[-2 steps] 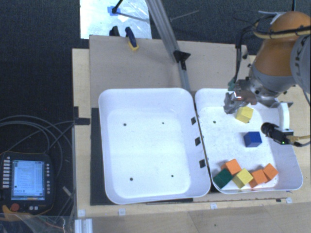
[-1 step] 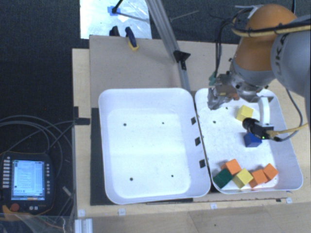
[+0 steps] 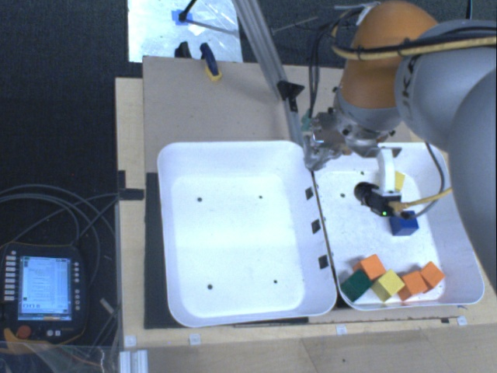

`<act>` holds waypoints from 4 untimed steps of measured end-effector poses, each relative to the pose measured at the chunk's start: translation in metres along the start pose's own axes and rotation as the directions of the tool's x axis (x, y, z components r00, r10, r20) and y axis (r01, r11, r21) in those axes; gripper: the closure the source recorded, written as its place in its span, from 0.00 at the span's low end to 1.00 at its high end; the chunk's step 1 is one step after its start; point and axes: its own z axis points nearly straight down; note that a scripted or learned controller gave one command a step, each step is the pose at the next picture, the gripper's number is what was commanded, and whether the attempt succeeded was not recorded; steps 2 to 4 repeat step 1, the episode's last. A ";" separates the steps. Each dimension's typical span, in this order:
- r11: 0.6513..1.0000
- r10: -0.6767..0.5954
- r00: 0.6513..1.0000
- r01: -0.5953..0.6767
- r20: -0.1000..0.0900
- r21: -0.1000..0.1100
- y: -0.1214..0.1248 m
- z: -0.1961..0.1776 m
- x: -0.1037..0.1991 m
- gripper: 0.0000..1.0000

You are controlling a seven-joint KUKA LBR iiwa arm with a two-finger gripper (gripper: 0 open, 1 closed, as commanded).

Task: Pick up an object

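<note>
The pick looks barely begun, as far as this view lets me judge. The arm (image 3: 454, 92) reaches in over the far end of the right bin (image 3: 342, 228), and its hand (image 3: 317, 154) sits by the far rim where that bin meets the left bin (image 3: 233, 239). It is too crowded by the wrist above it for me to tell whether it is open or closed, and I see nothing carried in it. Every candidate lies on the floor of the right bin. A blue block (image 3: 403, 224) sits alone about midway down its right side. A green block (image 3: 356, 285), a yellow block (image 3: 387, 285) and several orange blocks (image 3: 373, 266) bunch together along the near rim, some touching. All are well apart from the hand. Still to do, by my reckoning: choose one block, bring the hand over it, descend, close and lift clear of the bench (image 3: 194, 103).
</note>
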 end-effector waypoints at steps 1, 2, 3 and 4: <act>1.000 0.000 1.000 0.000 0.000 -0.002 0.026 0.007 0.047 1.00; 1.000 0.000 1.000 0.000 0.000 -0.002 0.026 0.007 0.047 1.00; 1.000 0.000 1.000 0.000 0.000 -0.002 0.026 0.007 0.047 1.00; 1.000 0.000 1.000 0.000 0.000 -0.002 0.026 0.007 0.047 1.00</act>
